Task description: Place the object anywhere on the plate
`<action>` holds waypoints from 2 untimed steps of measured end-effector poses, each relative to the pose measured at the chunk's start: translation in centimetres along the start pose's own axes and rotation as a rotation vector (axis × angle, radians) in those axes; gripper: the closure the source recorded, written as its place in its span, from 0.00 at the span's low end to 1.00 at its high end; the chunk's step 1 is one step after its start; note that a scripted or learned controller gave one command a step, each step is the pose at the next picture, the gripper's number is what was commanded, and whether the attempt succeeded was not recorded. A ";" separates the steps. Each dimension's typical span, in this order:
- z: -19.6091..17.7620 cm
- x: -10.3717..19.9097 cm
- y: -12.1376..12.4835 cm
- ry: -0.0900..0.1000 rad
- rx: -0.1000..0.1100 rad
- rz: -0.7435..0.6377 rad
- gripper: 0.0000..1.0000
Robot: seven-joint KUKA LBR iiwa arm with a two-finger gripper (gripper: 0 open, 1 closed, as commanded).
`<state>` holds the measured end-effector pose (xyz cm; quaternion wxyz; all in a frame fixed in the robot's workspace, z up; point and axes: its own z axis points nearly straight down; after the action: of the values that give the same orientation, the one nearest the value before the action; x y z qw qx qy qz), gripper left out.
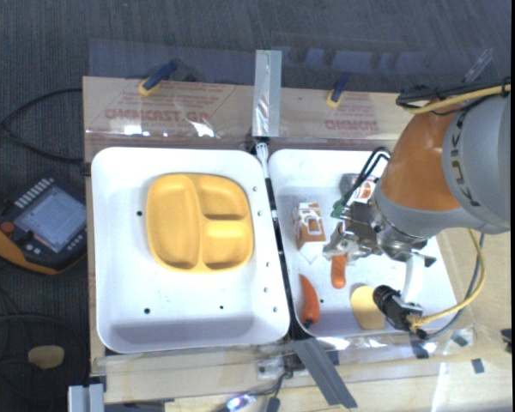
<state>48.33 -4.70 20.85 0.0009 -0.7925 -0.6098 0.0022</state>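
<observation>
A yellow divided plate (199, 221) lies in the left white bin (129, 316). My gripper (343, 249) hangs low over the middle of the right bin (438, 290). A small orange-red piece (338, 270) sits right under its tip, and the upper end of the piece meets the gripper. A long orange carrot-like piece (310, 299) lies by the bin's left wall. A white and orange packet (309, 223) lies to the left of the gripper. A pale yellow lump (366, 306) rests near the front of the bin.
The arm's orange band (421, 170) and grey body cover the right bin's right half. A raised ridge (275, 239) divides the two bins. Cables (429, 312) trail by the yellow lump. A handheld pendant (39, 223) lies left of the bench.
</observation>
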 end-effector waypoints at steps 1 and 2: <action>0.4 15.4 7.3 -0.001 0.000 -0.074 1.00; 0.0 19.3 12.9 -0.004 -0.003 -0.322 1.00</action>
<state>65.75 10.67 20.76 -0.0013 -0.6847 -0.7288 0.0029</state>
